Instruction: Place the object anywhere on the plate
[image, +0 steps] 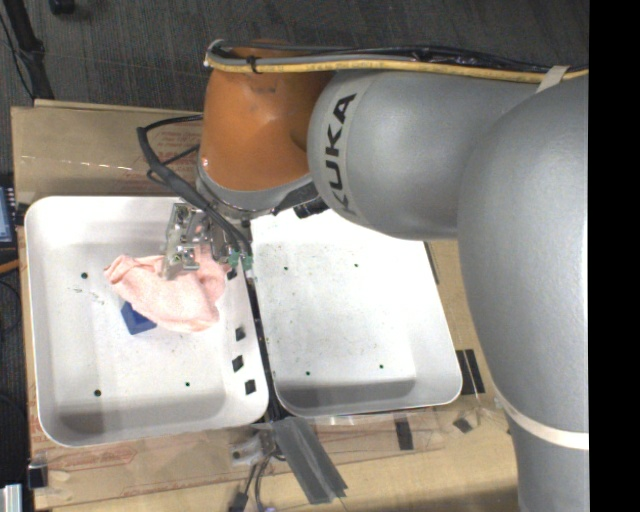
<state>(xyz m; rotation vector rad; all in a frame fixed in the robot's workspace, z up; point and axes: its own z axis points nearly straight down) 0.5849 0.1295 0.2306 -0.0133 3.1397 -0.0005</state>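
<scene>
1. Pink cloth (170, 290) lies crumpled in the left bin (60, 400), partly covering a blue object (137, 319).
2. Gripper (185, 250) sits at the cloth's upper edge (jaw state: you cannot tell), likely positioned for a grab.

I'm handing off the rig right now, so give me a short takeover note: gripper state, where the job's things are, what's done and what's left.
Gripper: down in the left bin, over the upper edge of the pink cloth. Whether the jaws are open or shut cannot be told from this view, so no grasp is confirmed.
Things: the pink cloth lies crumpled in the left bin, with a small blue object partly tucked under its lower left edge. The right bin sits beside it. I cannot make out a plate.
Done: nothing placed yet.
Left: secure the object, lift, carry it to the plate, release.
</scene>
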